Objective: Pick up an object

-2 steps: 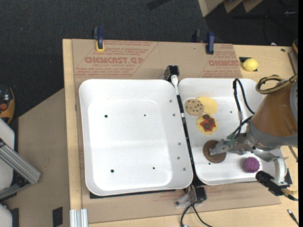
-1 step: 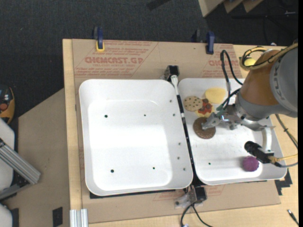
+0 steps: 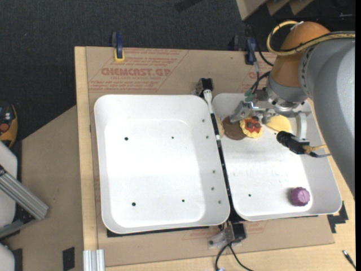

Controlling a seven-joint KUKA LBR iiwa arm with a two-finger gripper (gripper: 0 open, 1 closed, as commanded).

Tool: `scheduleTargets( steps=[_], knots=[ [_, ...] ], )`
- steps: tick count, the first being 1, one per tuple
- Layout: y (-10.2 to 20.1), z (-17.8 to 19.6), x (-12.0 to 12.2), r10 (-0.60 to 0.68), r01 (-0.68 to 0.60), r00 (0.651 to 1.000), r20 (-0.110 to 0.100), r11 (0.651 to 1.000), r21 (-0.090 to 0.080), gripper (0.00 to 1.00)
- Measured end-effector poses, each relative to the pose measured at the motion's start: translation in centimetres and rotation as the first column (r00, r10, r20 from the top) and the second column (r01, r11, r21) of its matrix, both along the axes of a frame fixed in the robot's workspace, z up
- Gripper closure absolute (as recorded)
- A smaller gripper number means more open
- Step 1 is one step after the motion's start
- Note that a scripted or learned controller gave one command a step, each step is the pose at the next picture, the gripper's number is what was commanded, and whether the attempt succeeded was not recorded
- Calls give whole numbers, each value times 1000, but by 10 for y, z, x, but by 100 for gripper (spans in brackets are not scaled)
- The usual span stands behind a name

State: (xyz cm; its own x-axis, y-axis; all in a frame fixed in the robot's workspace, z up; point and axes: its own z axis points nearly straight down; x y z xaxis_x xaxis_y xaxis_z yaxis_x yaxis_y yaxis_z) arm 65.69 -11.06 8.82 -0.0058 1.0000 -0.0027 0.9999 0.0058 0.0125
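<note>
Purple ball sits low in the right bin; up top, end effector hovers over brown disc and yellow-red toy, grip state impossible to tell.

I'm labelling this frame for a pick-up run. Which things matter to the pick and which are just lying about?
In play:
gripper, low in the right bin
brown piece
yellow-and-red piece
pale yellow piece
purple piece

Just lying about:
left bin
cardboard sheet
blue clamp

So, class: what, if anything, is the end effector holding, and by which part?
It cannot be told: the end effector sits low over the small objects, hiding any contact.
</note>
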Motion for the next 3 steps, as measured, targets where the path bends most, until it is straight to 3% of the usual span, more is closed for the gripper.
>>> scheduleTargets(
  steps=[1,2,3],
  knots=[
    [-1,13,-1,-2,2,1000,3,1000,0,100],
    [104,103,4,5,-5,1000,-1,1000,6,100],
    [136,142,-5,-2,2,1000,-7,1000,3,100]
  ],
)
